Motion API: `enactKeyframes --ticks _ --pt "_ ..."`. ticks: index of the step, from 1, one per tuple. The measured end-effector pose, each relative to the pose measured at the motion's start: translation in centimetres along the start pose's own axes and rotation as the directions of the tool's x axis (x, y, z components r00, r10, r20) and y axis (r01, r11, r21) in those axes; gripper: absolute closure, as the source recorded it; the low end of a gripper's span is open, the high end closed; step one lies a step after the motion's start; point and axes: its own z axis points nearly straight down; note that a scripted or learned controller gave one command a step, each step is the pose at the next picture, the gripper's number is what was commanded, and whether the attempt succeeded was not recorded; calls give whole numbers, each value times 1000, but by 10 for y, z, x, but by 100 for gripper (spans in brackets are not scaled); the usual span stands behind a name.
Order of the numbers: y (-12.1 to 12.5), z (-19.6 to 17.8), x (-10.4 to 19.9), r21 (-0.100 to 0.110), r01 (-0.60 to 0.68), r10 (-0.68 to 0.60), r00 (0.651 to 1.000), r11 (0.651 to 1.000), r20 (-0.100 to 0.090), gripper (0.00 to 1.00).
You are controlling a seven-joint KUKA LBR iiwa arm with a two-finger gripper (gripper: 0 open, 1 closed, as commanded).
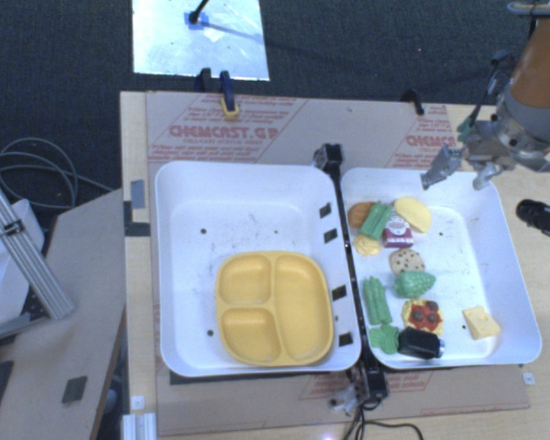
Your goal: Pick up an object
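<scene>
**End effector open above right bin, nothing held**

Nearest the camera, the front edge of the worktop (257, 401) is seen with cables (362, 401) at the junction of the two bins. In the left bin (188, 236) a yellow three-compartment tray (275, 307) is lying flat toward the front right part; no item is seen in its compartments.

In the right bin (504, 273) the items are clustered along the left half. At the front, a black block (419, 343) is recorded, touching a green piece (383, 338) to its left. A yellow cheese wedge (480, 322) lies apart toward the right. Just behind the black block sits a pizza slice (423, 314), with a green bean pod (376, 300) beside it. Farther back, a broccoli floret (412, 284) and a cookie (406, 261) are found touching. Behind those, a red-and-white can (398, 236), a yellow disc (368, 245), a green stick (376, 219), an orange round (359, 214) and a lemon (412, 214) are packed closely together.

At the far right, the end effector (460, 170) is noted above the bin's back rim, well apart from all items. Its two fingers (437, 170) are spread, with nothing between them. The orange band (541, 71) is visible above the wrist.

Beyond the bins, a clamp (227, 94) and a metal sheet (200, 26) are seen.
</scene>
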Motion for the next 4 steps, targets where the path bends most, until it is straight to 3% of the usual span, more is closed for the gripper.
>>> enactKeyframes --ticks 1,2,3,4 --pt "19 -128 20 -17 5 -5 1000 1000 3 0" --pt "17 -280 149 -21 16 -16 1000 1000 -4 0" --pt "17 -280 139 -5 4 -4 1000 1000 0 100" --pt "35 -267 249 0 11 -11 1000 1000 -4 100"
